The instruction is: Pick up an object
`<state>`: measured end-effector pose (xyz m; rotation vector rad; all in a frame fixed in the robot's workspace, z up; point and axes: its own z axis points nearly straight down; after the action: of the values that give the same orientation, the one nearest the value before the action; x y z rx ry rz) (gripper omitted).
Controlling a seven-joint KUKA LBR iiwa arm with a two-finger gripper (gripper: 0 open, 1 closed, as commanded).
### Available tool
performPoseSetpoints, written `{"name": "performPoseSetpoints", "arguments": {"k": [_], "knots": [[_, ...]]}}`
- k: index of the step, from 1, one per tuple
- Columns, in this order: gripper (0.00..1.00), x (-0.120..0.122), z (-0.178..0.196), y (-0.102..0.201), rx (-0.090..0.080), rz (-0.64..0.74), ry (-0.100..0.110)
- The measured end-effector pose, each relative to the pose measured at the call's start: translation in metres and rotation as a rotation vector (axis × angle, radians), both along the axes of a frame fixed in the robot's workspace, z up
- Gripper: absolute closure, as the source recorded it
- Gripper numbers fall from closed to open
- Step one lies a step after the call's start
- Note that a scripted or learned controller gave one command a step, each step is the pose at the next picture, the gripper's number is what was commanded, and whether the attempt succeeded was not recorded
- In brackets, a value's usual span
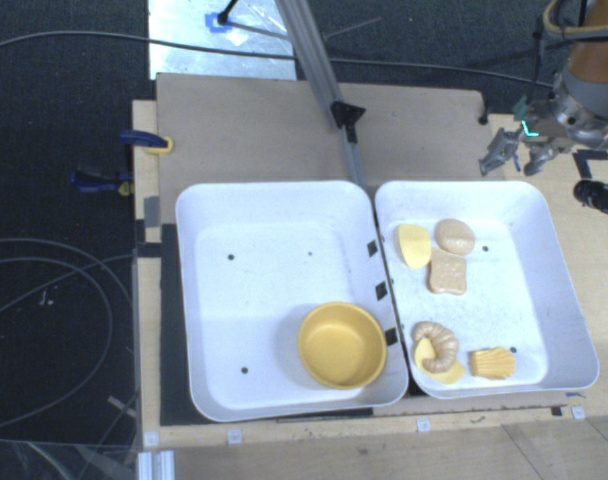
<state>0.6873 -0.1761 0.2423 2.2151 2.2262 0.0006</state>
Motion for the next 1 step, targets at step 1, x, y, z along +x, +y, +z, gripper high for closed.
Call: {"name": "performPoseSetpoints", "arguments": {"k": [1], "knots": [[0.00,0.0003,0.0009,0.0000,0.000,0.000,-0.001]]}}
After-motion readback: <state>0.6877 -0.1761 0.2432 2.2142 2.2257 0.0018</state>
